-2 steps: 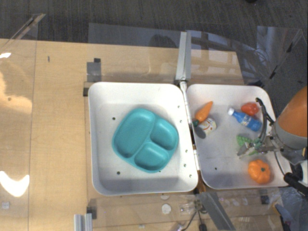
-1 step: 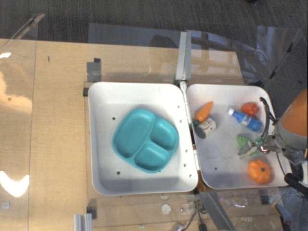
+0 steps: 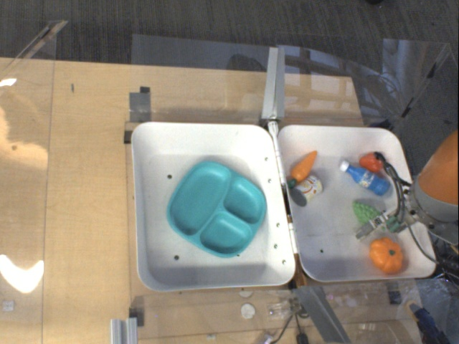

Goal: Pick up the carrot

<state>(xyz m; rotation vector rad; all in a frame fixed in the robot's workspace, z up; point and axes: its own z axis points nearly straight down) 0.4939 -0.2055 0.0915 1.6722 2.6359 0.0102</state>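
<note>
Two shallow white bins, smooth plastic, rounded corners, on wooden bench [image 3: 79, 213]. Left bin [image 3: 154, 264] holds teal three-compartment plate [image 3: 217, 208], glossy. Right bin [image 3: 337, 253]: carrot [image 3: 304, 165], small orange cone, green tip, tilted, at bin's upper left, just above white round toy [image 3: 310, 185]. Also blue bottle [image 3: 366, 178], green leafy piece [image 3: 365, 211], orange pumpkin [image 3: 386, 255]. Gripper [image 3: 378, 224] low at bin's right side, well apart from carrot; finger state cannot be told

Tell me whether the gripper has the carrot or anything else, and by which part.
Nothing is visibly held. The two-finger gripper sits in the right white bin beside the green leafy toy; the orange carrot lies apart near the divider.
</note>
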